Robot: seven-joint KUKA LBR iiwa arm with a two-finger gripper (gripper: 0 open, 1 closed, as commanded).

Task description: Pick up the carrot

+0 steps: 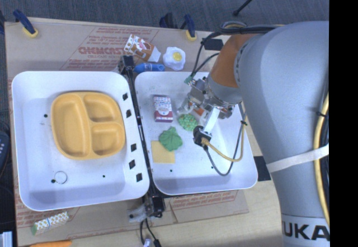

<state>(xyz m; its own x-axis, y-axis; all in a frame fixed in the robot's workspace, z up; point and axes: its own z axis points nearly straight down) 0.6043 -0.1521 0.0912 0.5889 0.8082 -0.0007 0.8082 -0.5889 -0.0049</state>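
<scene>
Cardboard covers the surface point(84, 44) under two white bins. My hand point(197, 103) is down in the right bin point(235, 176), beside the red box point(163, 108) and just above a knobbly green piece point(188, 122). An orange sliver, seemingly the carrot point(196, 109), shows right under my hand, mostly hidden. Whether my hand is clenched or released, I cannot tell.

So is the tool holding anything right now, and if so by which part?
It cannot be told. The tool is low in the right bin, beside the green broccoli piece, and the wrist hides its tip.
</scene>
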